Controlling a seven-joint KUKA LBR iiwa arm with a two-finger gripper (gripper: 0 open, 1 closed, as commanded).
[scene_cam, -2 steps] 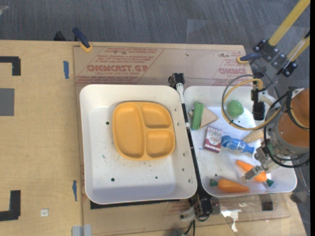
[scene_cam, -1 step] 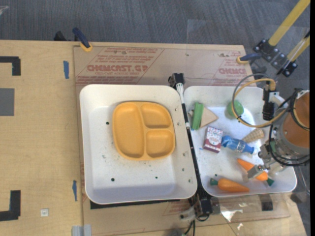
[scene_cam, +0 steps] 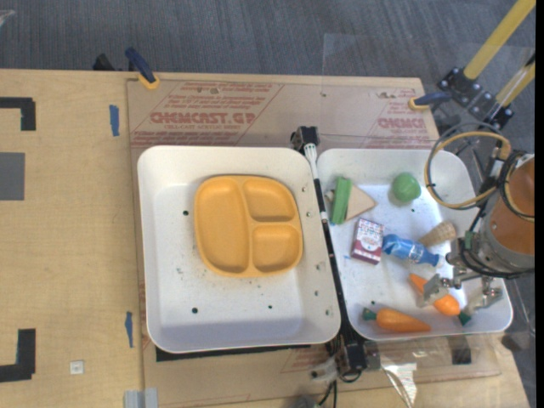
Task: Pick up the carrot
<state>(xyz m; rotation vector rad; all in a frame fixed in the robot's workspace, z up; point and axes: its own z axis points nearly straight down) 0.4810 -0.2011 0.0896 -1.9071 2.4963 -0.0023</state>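
Observation:
A long orange carrot [scene_cam: 401, 320] with a green top lies near the front edge of the right bin [scene_cam: 501, 317]. A shorter carrot [scene_cam: 447, 306] with a green end lies just to its right, and a small orange piece [scene_cam: 418, 283] sits behind them. My gripper [scene_cam: 463, 293] hangs low over the bin's front right corner, directly behind the shorter carrot. Its metal fingers [scene_cam: 439, 289] stand spread apart with nothing between them. The long carrot lies apart from the gripper, to its left.
The right bin also holds a blue bottle [scene_cam: 408, 249], a cone [scene_cam: 438, 234], a red-and-white box [scene_cam: 368, 240], a green ball [scene_cam: 405, 187] and a green-and-tan wedge [scene_cam: 348, 200]. A yellow divided plate [scene_cam: 248, 224] lies in the left bin [scene_cam: 161, 253].

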